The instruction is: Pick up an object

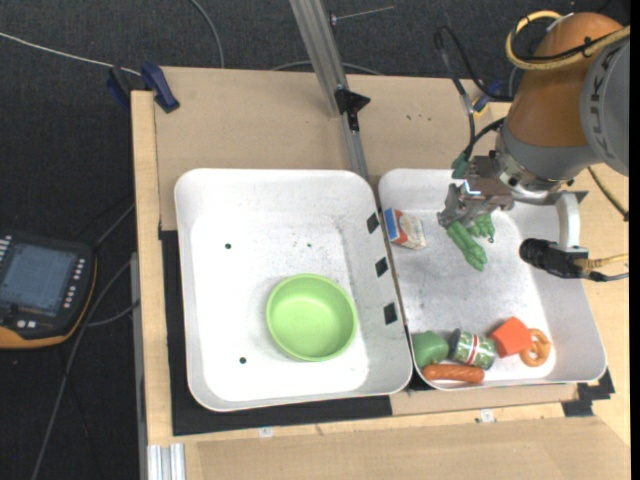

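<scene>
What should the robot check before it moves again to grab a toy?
1. Pincer is over the right bin, right above the green toy: ok.
2. Green toy gripped between the pincer's tips: cannot tell, the wrist hides them.
3. Small red-and-white box lies apart from the green toy, to its left: ok.
4. The other toys, such as the sausage and the pretzel, sit along the bin's near edge, away from the pincer: ok.
5. Green bowl sits alone in the left bin, out of the way: ok.
</scene>
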